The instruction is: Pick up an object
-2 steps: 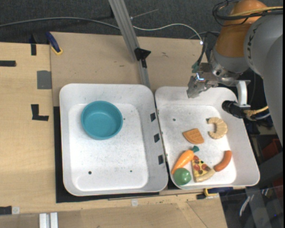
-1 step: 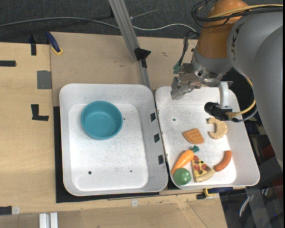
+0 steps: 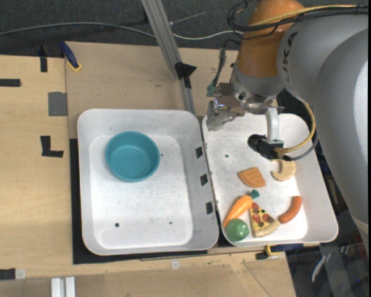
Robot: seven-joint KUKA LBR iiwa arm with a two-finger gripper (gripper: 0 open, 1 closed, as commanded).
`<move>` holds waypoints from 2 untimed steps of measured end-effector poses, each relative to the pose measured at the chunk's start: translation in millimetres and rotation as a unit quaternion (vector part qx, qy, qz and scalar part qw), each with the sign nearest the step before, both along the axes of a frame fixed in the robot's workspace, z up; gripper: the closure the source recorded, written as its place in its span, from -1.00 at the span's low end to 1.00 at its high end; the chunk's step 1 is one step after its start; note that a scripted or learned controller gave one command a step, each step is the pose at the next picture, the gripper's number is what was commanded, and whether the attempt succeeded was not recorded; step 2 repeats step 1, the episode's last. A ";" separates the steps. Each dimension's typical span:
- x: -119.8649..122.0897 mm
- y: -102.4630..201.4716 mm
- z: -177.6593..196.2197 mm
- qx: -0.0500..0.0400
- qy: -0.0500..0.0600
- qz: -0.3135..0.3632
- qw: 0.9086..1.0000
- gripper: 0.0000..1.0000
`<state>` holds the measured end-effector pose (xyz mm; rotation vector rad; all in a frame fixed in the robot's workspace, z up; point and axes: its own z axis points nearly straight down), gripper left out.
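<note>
Objects for picking lie in the right bin (image 3: pixel 315 231), all toward the near end, well apart from the gripper (image 3: pixel 217 117), which sits at the bin's far left corner. Nearest to the jaws: a flat orange cracker-like piece (image 3: pixel 252 177), below and right of them with bare white floor between. Just right of it, a pale crescent-shaped piece (image 3: pixel 284 171). Further from the jaws, along the near edge: a toy carrot (image 3: pixel 238 207) lying at a slant, a green ball (image 3: pixel 237 229) touching the carrot's thick end, a pizza slice (image 3: pixel 261 220) just right of both, and a sausage (image 3: pixel 290 210) tilted at the far right of the group. Jaw state: I cannot tell whether they are parted or closed; the metal end is small, seen from above and partly lost against the bin rim. Nothing is seen between them. The grey arm with its orange band (image 3: pixel 263 42) comes in from the right above the bin, a black cable fitting (image 3: pixel 264 146) hanging beneath the wrist. In the left bin (image 3: pixel 93 129), left of the jaws, a teal bowl (image 3: pixel 133 156) stands upright.
</note>
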<state>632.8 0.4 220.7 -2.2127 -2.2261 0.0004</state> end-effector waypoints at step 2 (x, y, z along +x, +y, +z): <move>-4.4 62.4 8.9 0.000 -0.001 0.001 1.000 1.00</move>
